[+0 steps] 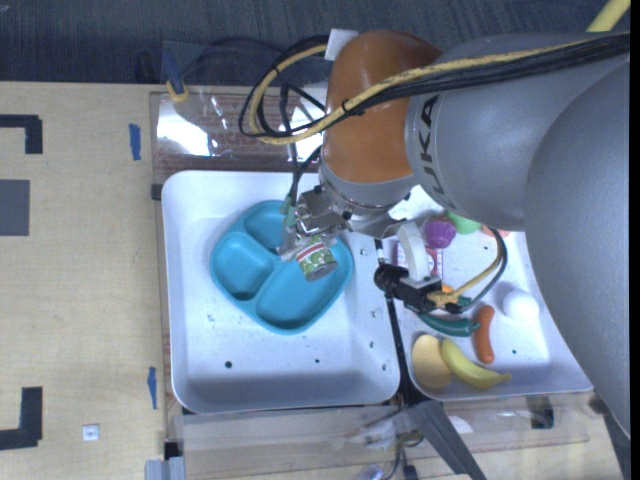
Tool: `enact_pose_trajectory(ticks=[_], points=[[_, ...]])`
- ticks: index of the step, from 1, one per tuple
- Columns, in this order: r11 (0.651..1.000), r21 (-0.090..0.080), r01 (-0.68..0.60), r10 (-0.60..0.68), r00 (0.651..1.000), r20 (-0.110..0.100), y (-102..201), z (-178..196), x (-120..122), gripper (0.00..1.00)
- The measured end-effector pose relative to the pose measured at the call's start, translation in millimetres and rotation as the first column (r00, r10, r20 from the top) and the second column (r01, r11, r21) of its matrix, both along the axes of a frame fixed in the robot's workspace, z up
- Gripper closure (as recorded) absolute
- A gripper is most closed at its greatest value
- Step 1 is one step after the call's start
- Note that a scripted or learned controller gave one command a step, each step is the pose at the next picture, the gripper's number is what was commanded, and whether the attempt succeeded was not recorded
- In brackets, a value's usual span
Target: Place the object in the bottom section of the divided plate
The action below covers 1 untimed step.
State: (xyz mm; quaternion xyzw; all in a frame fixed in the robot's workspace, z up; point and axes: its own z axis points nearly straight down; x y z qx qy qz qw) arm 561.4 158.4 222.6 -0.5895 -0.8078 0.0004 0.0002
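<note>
A blue divided plate [262, 286] lies in the left white bin [200, 348]. It has two small sections at the upper left and one large section at the lower right. A small can with a green label [318, 260] lies tilted at the upper edge of the large section, over the plate. My gripper [310, 230] hangs directly above the can and touches or nearly touches its top. The orange wrist band [375, 98] and the grey arm hide the bin's upper right corner.
The right bin [535, 353] holds a banana [472, 370], a yellow fruit [430, 358], an orange carrot [484, 333], a white egg [520, 304], a purple toy [438, 233] and a green piece [465, 225]. Cables loop behind the left bin.
</note>
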Motion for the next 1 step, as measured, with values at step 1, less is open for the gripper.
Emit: enact_pose_trajectory(ticks=[1], points=[[1.0, -0.001, 0.001, -0.001, 1.0, -0.002, -0.6, -1.0, -0.2, 0.0]])
